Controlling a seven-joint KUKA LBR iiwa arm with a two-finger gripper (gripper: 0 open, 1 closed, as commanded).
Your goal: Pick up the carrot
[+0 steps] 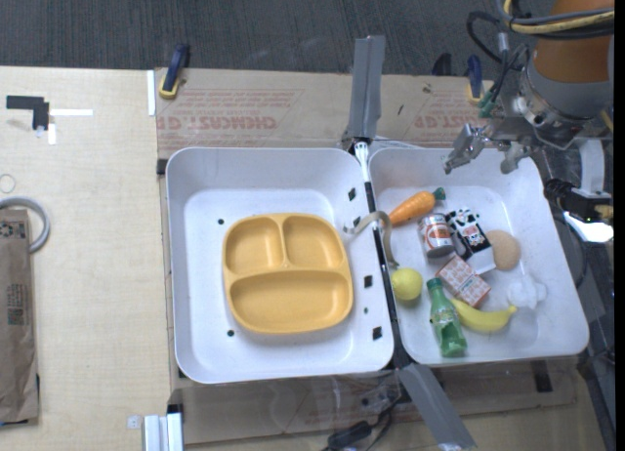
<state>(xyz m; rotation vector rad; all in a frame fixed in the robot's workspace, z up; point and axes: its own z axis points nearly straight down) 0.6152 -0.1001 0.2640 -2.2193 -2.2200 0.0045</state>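
Lowest in the right bin (557,342) lay a green bottle (447,320) and banana (484,316). Higher up, the carrot (412,207) lay near the bin's left wall. Above it, at upper right, the gripper (488,149) hovered, fingers spread, gripping nothing.

**On the bench**

Light wood bench (78,244) with two white bins side by side. Left bin (195,342) and right bin (557,322) touching in the middle. Brown cardboard sheet (264,107) lying flat under the bins at the back. Brown paper bag (18,312) at the far left edge. Small black piece (29,107) near the back left corner.
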